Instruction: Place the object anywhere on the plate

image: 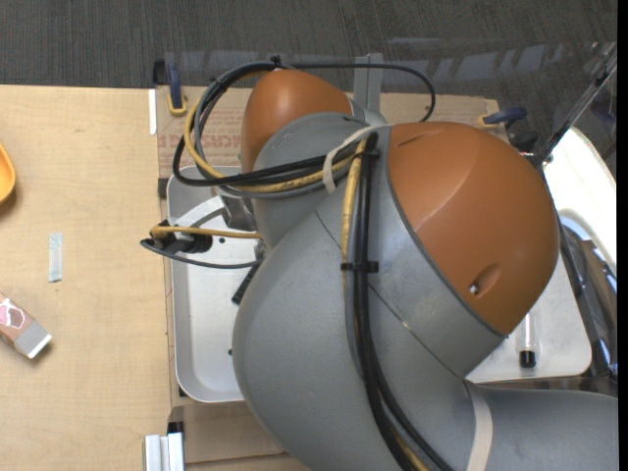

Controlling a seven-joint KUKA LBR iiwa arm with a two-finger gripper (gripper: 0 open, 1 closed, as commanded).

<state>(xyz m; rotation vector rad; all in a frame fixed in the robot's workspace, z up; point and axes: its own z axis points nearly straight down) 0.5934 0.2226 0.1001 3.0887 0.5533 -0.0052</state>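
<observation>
Object first: I cannot tell where it lies or whether it has reached the plate, because the arm [392,341] spreads over most of both bins, so I judge the task unfinished. How the gripper stands, wide or closed, I cannot tell either. Nearest me, the left bin [201,361] shows a bare white strip along its left wall. The right bin [559,356] holds a slim dark stick [527,346]. Farther up, cables [255,170] loop over the left bin's far rim. With walls close on all sides, I would move slowly; the counter [88,400] lies open to the left.
</observation>
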